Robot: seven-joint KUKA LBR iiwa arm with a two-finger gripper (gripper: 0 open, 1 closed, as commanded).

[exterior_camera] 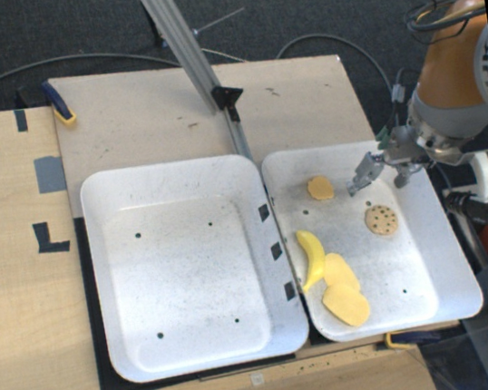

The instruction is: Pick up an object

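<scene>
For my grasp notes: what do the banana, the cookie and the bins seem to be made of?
The banana looks like smooth, uniformly yellow plastic, probably a toy. The cookie is matte tan with dark specks, possibly plastic or foam; I cannot tell. The right bin and the left bin look like glossy moulded white plastic with rounded rims.

The grey arm reaches in from the right, its end effector [378, 174] with fingers spread apart, holding nothing.

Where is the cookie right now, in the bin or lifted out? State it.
In the bin. The cookie lies flat on the right bin's floor, below the gripper, with nothing gripping it.
</scene>
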